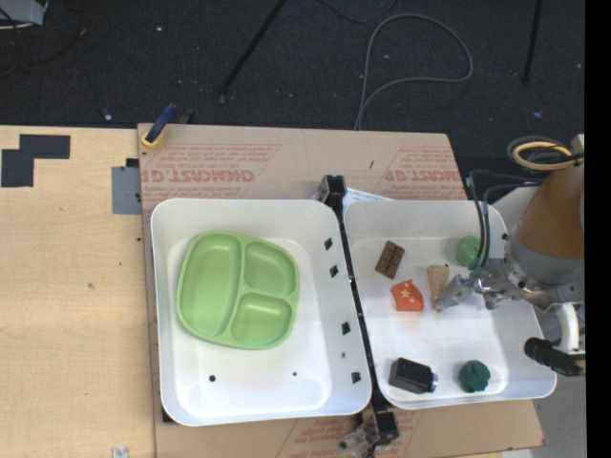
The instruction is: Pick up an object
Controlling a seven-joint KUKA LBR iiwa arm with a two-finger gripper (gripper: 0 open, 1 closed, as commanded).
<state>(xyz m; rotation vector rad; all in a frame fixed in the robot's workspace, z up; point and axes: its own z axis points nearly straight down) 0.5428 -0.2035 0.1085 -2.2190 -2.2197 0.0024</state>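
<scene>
Two white bins sit side by side on the bench, and the grey two-finger gripper (451, 294) is low over the right bin (516, 389), its metal tips pointing left from the arm's wrist. From where I stand I cannot tell how the gripper is set; nothing shows clearly between its tips. Its tip lies just beside, perhaps touching, a small tan cone-shaped piece (437, 279), which stands on the bin floor just left of it. Just left of the cone lies a red-orange wedge-shaped block with a pale mark (408, 296), and up-left of that a small brown rectangular block like a chocolate bar (389, 259), tilted. A round green ball-like object (468, 250) sits above the gripper, partly behind a dark cable (484, 227) that curves down along the arm. Near the bin's front edge lie a black boxy object (413, 375) and, to its right, a dark green lumpy round object (474, 376), well apart from the gripper.

The arm's orange band (556, 213) and grey wrist (539, 265) rise at the right side of the bin.

The left bin (191, 389) holds a light green plastic plate with three compartments (238, 290), lying flat. Both bins rest on brown printed cardboard (286, 165), beside a pale wooden bench top (67, 303).
</scene>
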